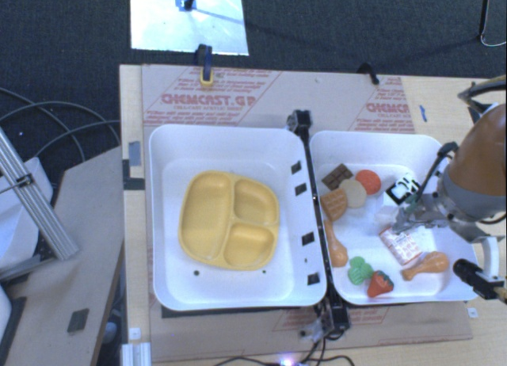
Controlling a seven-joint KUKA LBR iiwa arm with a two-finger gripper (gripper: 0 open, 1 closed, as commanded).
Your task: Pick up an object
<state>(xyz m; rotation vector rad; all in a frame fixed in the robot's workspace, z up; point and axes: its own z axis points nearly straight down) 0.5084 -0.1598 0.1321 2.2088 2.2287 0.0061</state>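
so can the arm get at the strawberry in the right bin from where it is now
Probably yes. The strawberry lies uncovered near the right bin's front wall, touching only the green piece beside it. The pincer hangs over the packet close by, nothing between.

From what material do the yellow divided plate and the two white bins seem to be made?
The yellow divided plate looks like moulded plastic, matte: one even colour, with soft rounded ridges between its three compartments. The left white bin and the right white bin seem to be thin formed plastic, slightly glossy, with smooth rounded corners and rims. Foam cannot be ruled out.
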